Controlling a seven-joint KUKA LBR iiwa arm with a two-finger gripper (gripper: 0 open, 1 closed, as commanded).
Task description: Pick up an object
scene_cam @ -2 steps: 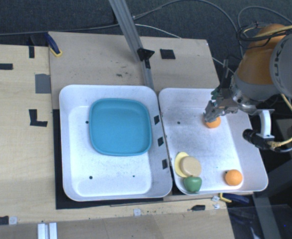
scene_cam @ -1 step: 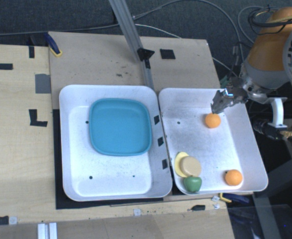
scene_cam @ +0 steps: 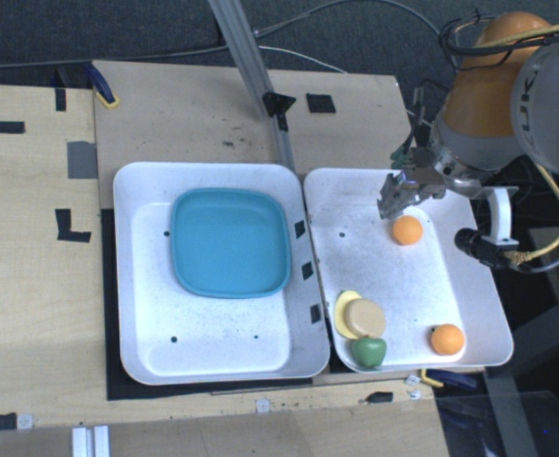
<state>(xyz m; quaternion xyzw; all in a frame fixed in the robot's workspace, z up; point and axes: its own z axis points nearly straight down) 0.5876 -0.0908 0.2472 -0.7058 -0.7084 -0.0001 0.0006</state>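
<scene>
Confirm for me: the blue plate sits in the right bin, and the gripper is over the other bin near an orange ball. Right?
Not quite. The camera view shows the blue plate in the left bin, not the right one. The gripper is over the right bin, just above and to the left of an orange ball, as you said.

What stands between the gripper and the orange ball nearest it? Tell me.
Nothing visible does. The gripper hangs over the upper part of the right bin, and the nearest orange ball lies just below it in the view, with bare bin floor around it. The other orange ball and the green piece lie far off.
</scene>
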